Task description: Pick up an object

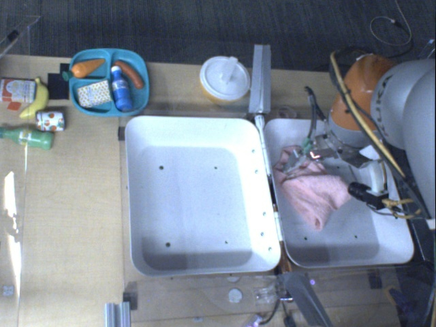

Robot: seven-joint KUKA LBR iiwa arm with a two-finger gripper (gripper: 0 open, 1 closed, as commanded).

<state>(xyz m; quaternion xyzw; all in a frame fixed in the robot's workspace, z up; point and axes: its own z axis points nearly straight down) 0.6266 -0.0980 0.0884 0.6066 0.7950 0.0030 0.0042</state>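
Bins take up most of what we see: the left bin (197, 196) is the bigger shape in view, and the right bin (354, 240) sits just beside it, their rims touching along the middle. Next in size comes the grey arm (409, 107), reaching in from the right over the far part of the right bin, with its orange band at the far right. A pink cloth (313, 195) lies crumpled in the right bin, toward its left wall. We place the gripper (300, 154) low over the far left end of that cloth, right at its bunched edge; whether the fingers are apart or together, we cannot tell. On the bench to the far left sits a blue tray (109, 82) of toy food, and a white lidded cup (225, 79) stands beyond the left bin.
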